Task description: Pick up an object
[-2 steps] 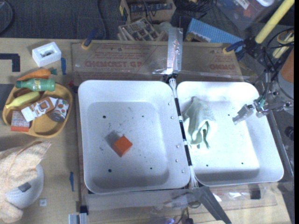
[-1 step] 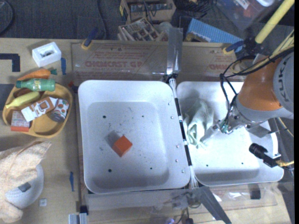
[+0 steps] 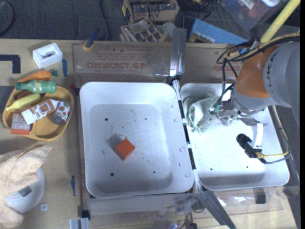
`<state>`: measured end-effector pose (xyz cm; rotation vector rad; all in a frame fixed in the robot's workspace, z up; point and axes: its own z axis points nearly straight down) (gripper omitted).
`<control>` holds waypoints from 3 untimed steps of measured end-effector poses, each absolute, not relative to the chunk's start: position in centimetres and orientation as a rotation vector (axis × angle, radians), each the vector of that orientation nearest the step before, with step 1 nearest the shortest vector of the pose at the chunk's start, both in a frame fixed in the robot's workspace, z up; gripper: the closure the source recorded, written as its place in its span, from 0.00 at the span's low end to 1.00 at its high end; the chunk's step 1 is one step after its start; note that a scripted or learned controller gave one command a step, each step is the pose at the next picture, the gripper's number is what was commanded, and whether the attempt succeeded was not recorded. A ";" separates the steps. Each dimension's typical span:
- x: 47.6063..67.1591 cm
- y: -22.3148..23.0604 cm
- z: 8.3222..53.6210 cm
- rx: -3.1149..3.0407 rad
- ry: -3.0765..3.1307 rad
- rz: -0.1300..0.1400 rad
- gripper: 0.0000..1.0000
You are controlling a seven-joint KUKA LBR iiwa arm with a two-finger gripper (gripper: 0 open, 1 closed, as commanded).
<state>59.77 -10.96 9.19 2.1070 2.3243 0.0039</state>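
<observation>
An orange cube [image 3: 125, 148] lies in the left bin [image 3: 95, 104], a little left of its middle. A crumpled pale green cloth [image 3: 197, 111] sits at the back left of the right bin [image 3: 228, 171]. My gripper [image 3: 220, 113] hangs low in the right bin, right beside the cloth's right edge and seemingly touching it. The grey arm with its orange band [image 3: 251, 83] comes in from the right above it.
A black cable end [image 3: 246, 144] with a yellow wire hangs off the arm over the right bin. Left of the bins stand a yellow bowl of toy food [image 3: 35, 113], a white box [image 3: 47, 55] and a beige cloth [image 3: 21, 171].
</observation>
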 end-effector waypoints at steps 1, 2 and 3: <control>63.8 -17.4 12.3 2.309 2.131 -0.004 0.00; 64.7 -21.4 18.1 2.258 2.182 -0.003 0.00; 61.6 -14.4 9.2 2.121 2.314 0.002 0.00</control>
